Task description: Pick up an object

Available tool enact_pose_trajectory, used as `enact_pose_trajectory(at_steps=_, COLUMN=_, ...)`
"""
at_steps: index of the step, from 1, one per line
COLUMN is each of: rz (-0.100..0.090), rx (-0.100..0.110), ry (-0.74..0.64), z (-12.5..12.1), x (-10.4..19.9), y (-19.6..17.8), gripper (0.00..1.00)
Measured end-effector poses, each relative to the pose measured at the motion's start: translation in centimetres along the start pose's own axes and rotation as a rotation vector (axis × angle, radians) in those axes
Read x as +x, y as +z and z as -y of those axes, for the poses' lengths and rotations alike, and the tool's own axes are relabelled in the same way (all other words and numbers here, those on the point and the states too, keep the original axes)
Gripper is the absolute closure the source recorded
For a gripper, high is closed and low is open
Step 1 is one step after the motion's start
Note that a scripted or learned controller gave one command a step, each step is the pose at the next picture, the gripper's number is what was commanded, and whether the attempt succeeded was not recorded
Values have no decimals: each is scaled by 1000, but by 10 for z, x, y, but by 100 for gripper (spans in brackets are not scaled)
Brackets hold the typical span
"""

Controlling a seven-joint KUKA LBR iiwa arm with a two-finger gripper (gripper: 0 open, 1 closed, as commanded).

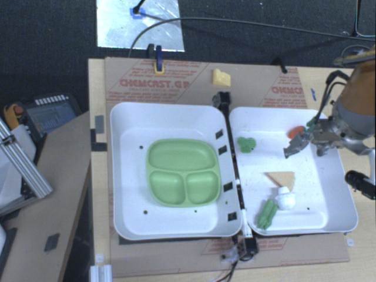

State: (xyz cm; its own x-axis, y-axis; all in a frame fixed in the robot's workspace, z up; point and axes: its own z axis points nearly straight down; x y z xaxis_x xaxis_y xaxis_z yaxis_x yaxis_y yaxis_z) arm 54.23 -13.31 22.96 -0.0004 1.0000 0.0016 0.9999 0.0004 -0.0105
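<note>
The right bin (335, 216) holds a small green leafy piece (246, 144), a tan wedge (280, 178), a white round piece (286, 200) and a green pickle-like piece (267, 214). An orange piece (295, 132) lies near the bin's far side, partly behind the gripper. My gripper (307, 150) hangs over the right bin's upper right part, just right of the orange piece. Its two dark fingers (292, 151) stand spread apart, and I see nothing between them. The tan wedge lies below and left of the gripper.
The left bin (126, 210) carries a green divided plate (181, 172). A yellow block (221, 77) lies on the board behind the bins, near a blue-and-yellow clamp (157, 57). A black cable runs across the back.
</note>
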Motion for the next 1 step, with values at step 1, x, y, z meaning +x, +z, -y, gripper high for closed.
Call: enact_pose_trajectory(at_steps=1, rz=2, rx=-12, ry=-3, z=-2, x=0, y=-6, gripper=0)
